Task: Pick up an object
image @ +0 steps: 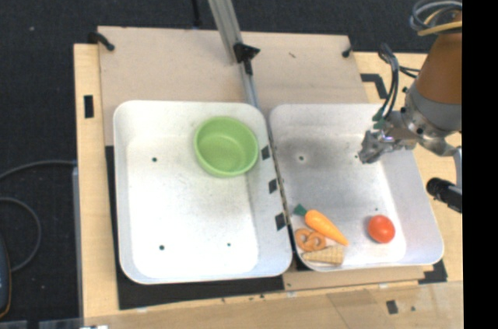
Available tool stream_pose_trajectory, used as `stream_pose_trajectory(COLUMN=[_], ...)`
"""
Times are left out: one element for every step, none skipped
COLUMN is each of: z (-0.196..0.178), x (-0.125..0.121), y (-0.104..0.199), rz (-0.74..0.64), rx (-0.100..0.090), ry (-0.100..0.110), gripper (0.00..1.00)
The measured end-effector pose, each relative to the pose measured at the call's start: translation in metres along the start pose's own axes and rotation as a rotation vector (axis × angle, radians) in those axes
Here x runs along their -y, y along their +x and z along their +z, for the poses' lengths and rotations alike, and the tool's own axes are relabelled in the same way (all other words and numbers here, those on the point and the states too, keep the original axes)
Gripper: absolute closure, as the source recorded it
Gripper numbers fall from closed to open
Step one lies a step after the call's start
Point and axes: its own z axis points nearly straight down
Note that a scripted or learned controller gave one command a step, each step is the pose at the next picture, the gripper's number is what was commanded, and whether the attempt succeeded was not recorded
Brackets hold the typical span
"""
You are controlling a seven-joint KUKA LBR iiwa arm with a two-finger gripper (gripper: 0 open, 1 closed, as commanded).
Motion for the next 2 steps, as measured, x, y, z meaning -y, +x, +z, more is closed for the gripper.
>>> stream_pose_trajectory(z=[0.006, 0.010], x=[-0.002, 0.006], y=[0.058, 0.112], rz=[-0.001, 0.000], rx=[-0.001, -0.001], ry=[0.001, 0.001], gripper=[1.00, 1.00])
